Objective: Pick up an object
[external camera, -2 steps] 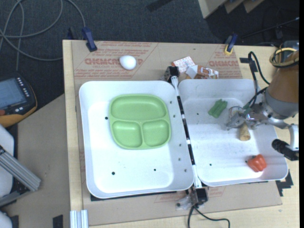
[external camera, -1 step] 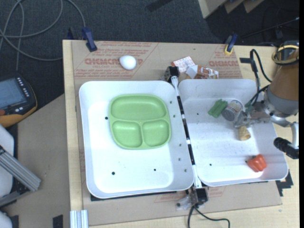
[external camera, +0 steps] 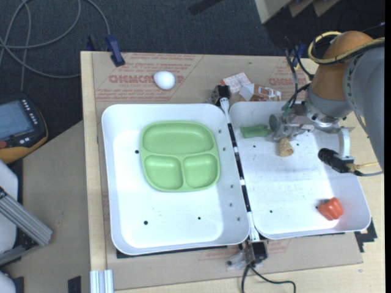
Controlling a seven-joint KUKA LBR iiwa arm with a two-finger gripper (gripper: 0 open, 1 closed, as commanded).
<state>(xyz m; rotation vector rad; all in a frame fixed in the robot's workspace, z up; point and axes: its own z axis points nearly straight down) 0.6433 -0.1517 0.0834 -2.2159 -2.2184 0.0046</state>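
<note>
- Orange object [external camera: 330, 209], nearest the camera, lies in the front corner of the right bin [external camera: 293, 221], well apart from the arm and untouched.
- Left bin [external camera: 177, 231] holds a green three-compartment tray [external camera: 180, 155]; nothing rests in its compartments.
- Right bin's far end carries a green flat piece [external camera: 255, 130] and, close by it, a small tan cork-like piece [external camera: 285, 147].
- Gripper [external camera: 286, 129] is low over that far end, between the green piece and the tan piece, just above the latter.
- Claw state: cannot tell. The finger region is dark and crowded, and nothing can be confirmed between the fingers.
- White egg-shaped object [external camera: 164, 79] sits on the cardboard [external camera: 140, 72] behind the left bin, beside crumpled wrappers [external camera: 247, 88] further right.
- Assessment: approach appears made; no object is seen lifted. All pieces look to be resting on the bin floor. Grasp and lift remain outstanding, with the tan piece the likely candidate.
</note>
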